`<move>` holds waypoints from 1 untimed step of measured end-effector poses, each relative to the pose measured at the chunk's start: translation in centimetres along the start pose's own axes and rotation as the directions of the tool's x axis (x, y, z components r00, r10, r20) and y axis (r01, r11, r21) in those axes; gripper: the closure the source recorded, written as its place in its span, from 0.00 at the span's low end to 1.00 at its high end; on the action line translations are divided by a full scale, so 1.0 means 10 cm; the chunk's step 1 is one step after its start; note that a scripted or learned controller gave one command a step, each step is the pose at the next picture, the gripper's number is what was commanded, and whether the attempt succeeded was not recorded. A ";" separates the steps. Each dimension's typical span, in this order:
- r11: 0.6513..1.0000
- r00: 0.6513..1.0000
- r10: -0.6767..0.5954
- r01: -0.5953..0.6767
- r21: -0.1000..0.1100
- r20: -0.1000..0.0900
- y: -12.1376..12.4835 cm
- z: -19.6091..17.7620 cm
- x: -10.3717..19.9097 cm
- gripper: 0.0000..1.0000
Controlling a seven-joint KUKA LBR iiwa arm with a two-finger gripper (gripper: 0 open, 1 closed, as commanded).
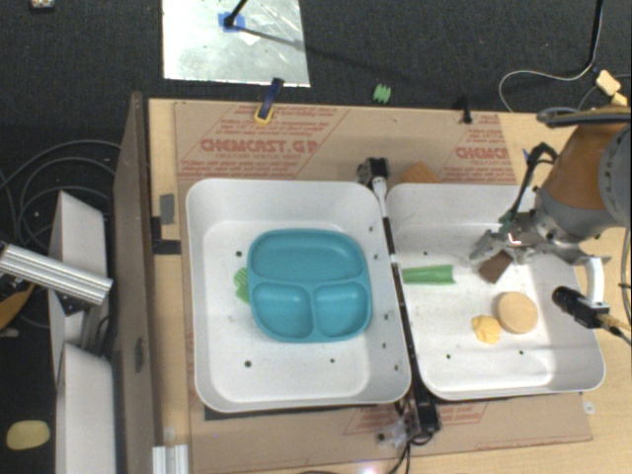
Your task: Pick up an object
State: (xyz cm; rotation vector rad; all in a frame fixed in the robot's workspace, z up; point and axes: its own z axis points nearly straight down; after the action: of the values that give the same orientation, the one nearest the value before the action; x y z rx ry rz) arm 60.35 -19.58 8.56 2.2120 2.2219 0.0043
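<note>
A: What is seen in the right-hand shallow white plastic bin [553, 368]?

B: 4 items are seen there. A flat green strip [428, 275] is laid near the bin's left wall. A round tan bun-shaped piece [516, 312] is set toward the bin's middle, and a small yellow lump [486, 329] is placed just beside it, on the side nearer the left wall. A small brown block [495, 267] is found between the strip and the bun, toward the bin's far wall.

A: And the 2-finger gripper [506, 248]?

B: It is held over that same bin, directly above the brown block, on the grey arm [583, 191] reaching in across the bin's right wall. Whether the fingers are spread or closed cannot be told, since they are blurred against the block.

A: What is noted beyond the bin's left wall?

B: The left-hand white bin [212, 294] is set alongside, touching it. A teal 3-compartment plastic tray [308, 282] is laid inside, with a green piece [241, 283] tucked at its far edge.
</note>
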 end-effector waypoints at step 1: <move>1.000 1.000 -0.002 0.002 0.000 -0.001 -0.01 -0.10 0.01 1.00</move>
State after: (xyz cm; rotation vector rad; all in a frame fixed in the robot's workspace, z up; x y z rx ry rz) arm 60.29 -19.46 9.60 2.2102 2.2246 0.0052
